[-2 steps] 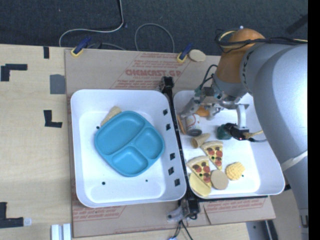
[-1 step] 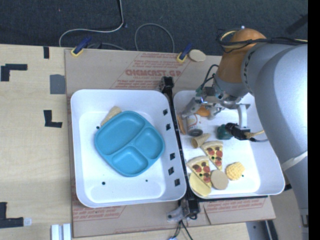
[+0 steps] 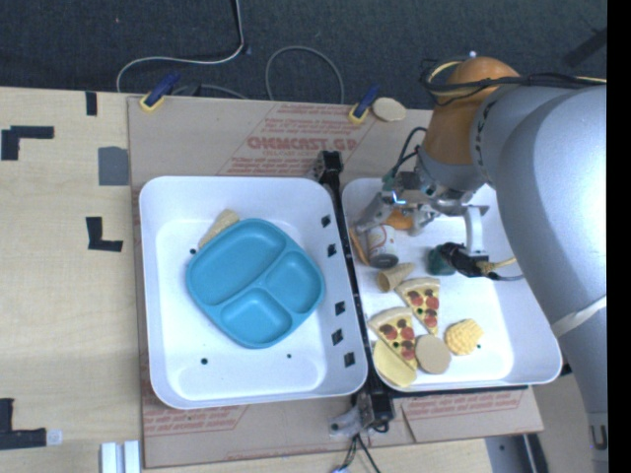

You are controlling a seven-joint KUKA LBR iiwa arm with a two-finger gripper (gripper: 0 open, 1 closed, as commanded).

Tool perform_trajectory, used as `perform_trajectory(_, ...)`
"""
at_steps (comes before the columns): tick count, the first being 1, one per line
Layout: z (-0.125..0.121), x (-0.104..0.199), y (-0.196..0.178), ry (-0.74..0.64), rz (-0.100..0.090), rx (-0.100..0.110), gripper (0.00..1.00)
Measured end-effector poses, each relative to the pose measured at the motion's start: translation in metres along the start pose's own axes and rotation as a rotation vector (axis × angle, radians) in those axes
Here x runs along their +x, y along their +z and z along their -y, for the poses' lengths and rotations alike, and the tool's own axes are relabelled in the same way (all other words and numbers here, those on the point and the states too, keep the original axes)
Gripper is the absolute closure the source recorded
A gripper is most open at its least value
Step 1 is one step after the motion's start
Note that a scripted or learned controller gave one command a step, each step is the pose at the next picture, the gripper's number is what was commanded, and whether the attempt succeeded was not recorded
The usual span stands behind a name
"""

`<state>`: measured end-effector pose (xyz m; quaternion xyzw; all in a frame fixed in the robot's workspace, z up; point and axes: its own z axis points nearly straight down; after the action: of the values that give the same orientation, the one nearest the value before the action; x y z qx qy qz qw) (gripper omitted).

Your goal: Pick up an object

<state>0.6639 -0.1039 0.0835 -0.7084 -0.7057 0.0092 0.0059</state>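
My gripper hangs low over the back of the right bin, and its fingers stand spread apart, so it is open. A small orange piece lies under it, nearer the left finger, and nothing is pinched. Just in front lie a dark round piece, a dark green object and a tan wedge. Nearer the front are two pizza slices, a round cookie and a yellow corn piece.
The left bin holds a blue divided plate with a tan piece tucked at its back left edge. The black divider between the bins runs close to the gripper's left side. The arm's grey bulk overhangs the right bin's back right.
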Motion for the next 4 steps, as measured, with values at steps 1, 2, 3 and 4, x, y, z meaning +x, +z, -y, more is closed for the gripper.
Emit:
perform_trajectory(1, 0.000, 0.003, 0.000, 0.001, 0.001, 0.000, 0.00)
perform_trajectory(2, 0.004, -0.003, -0.008, 0.004, 0.008, 0.016, 1.00)
perform_trajectory(3, 0.001, 0.002, -0.009, 0.001, 0.003, 0.004, 0.00)
perform_trajectory(4, -0.001, -0.029, -0.001, -0.005, -0.017, 0.006, 0.00)
